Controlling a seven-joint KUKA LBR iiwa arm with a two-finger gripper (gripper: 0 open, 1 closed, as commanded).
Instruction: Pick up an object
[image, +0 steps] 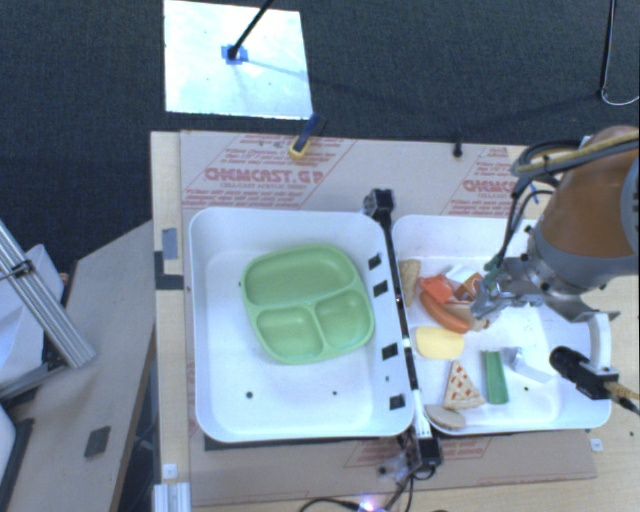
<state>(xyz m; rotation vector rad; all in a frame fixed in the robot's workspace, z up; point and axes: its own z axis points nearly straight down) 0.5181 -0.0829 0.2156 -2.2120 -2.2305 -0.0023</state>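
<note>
Nearest the lens, a pizza slice (461, 385) lies at the right bin's (570, 418) front edge, just beside a green block (495, 377). Behind them sit a yellow lemon-like piece (439, 343) and an orange hot dog (444, 314). I hold my pincer (484, 305) low over the hot dog's right end; whether it is clenched or released, I cannot tell. Across the divider, a green divided plate (305, 303) rests in the left bin (220, 300)
</note>
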